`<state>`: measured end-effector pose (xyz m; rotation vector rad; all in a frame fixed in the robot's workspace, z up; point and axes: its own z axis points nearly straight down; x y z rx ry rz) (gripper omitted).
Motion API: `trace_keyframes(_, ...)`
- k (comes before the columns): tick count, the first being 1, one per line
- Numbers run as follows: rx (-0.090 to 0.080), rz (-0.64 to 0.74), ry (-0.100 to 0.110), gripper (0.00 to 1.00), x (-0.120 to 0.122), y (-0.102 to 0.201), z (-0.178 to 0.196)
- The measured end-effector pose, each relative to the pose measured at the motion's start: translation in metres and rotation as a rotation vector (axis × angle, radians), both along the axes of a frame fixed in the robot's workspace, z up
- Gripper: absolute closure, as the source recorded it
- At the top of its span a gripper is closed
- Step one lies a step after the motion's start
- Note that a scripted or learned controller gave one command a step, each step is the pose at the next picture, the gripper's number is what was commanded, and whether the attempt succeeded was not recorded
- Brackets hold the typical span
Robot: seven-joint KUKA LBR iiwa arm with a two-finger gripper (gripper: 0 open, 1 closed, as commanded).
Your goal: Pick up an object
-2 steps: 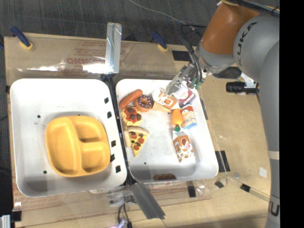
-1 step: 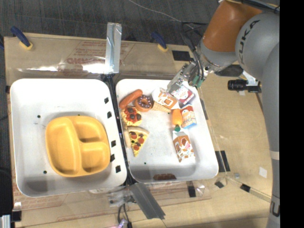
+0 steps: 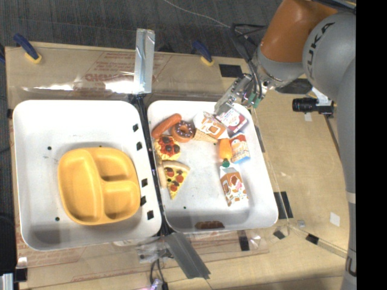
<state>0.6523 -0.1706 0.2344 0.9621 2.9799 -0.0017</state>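
1. Far to the left of the hand, you see the left bin [image 3: 24, 162] holding a yellow divided tray [image 3: 100, 185] lying flat.
2. Closer, in the right bin [image 3: 266, 204], a hot dog [image 3: 165, 125] lies at a slant along the back left, with a chocolate doughnut [image 3: 184, 130] just beside it and a small red and yellow toy [image 3: 166, 145] below them.
3. A pizza slice [image 3: 175, 177] lies below that, well apart from the hand.
4. Just below the hand, a tan snack packet [image 3: 210, 127] and a dark red pouch [image 3: 234, 121] sit touching at the bin's back right corner.
5. Further below, you find an orange bottle [image 3: 224, 149] beside a red and blue carton [image 3: 240, 148], and then a brown carton [image 3: 233, 186] lying flat.
6. The hand [image 3: 228, 104] hangs over the back right corner, right above the pouch; the view is cluttered there, so you cannot tell whether its fingers are spread or pressed together, nor whether they touch anything.
7. The surface [image 3: 302, 180] stretches to the right of the bins.
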Motion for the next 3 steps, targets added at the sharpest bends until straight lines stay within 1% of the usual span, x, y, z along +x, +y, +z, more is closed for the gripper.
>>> trace_keyframes(1, -0.002, 0.005, -0.002, 1.00, 0.001, 0.000, 0.011)
trace_keyframes(2, 0.001, -0.050, 0.003, 1.00, -0.005, -0.031, 0.064)
trace_keyframes(3, 0.004, 0.082, 0.010, 1.00, -0.014, 0.027, 0.044)
